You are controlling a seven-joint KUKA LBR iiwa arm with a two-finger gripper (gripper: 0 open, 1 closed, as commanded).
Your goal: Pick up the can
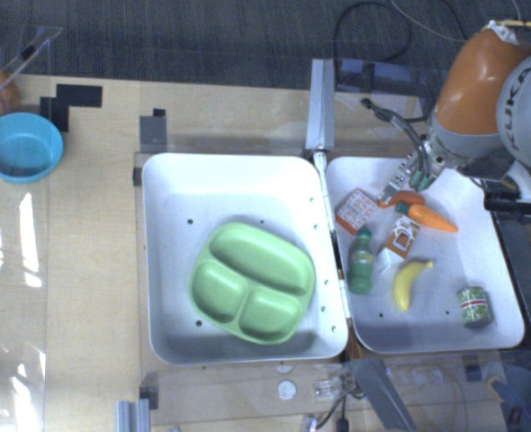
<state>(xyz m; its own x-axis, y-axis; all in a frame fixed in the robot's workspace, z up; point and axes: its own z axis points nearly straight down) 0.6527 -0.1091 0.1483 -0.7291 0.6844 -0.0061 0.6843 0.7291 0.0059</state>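
A: Start big. What sits on the bench (85,268)?

B: Two white bins. Taking the can (472,305) as the landmark, the left bin (157,241) lies well apart from it and carries a green divided tray (252,282), probably kept there so the clutter stays together on the other side. The right bin (499,327) holds the can itself, near its lower outer corner.

A: And the arm (486,79)?

B: It reaches in far above the can, at the bin's opposite end. The hand (414,176) hangs low by a carrot (427,217), and I cannot tell whether it is wide or narrow; nothing visibly sits in it. I'd judge the pick is not yet begun.

A: Smaller things?

B: A banana (407,283) lies near the can, toward the left bin. Beyond that stands a green bottle (361,261), with two small packets (356,210) farther up. The can lies apart from all of them, which should leave room for a clean approach.

A: Anything elsewhere?

B: A blue bowl (21,147), farthest from the can.
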